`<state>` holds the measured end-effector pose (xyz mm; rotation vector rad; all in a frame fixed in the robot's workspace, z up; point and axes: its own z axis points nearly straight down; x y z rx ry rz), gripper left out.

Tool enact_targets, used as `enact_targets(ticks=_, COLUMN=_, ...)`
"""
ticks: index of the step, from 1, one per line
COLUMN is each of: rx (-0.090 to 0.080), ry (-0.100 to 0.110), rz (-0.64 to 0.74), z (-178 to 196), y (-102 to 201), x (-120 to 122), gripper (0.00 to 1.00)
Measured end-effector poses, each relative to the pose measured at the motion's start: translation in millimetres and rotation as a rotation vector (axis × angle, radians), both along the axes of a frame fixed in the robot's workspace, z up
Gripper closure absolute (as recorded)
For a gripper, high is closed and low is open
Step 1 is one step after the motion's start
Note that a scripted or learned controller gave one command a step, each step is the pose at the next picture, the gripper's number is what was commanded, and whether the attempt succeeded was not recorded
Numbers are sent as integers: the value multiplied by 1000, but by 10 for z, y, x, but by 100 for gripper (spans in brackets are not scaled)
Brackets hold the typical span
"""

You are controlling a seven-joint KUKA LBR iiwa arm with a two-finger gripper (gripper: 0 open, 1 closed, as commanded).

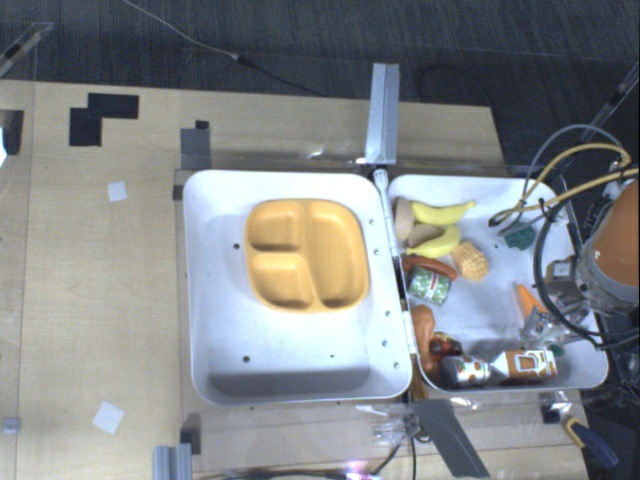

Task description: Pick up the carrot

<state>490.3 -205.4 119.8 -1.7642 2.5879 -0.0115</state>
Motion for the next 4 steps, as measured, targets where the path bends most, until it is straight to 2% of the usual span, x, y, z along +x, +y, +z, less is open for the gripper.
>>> enact_targets(ticks=1, rx=3, ry=-1, rz=-309, z=-18, y=2, x=3, gripper=100)
enact_targets(ticks=2, rx=3, ry=2, rz=-441, z=-297, y=-2, x=251, gripper=100)
enact_targets(ticks=3, rx=1, ry=-12, rz=-270, z=-288, y=-1, x=87, gripper=100)
enact_targets(ticks=4, rx=7, ry=3, rz=-596, z=-130, y=378, x=66, gripper=100)
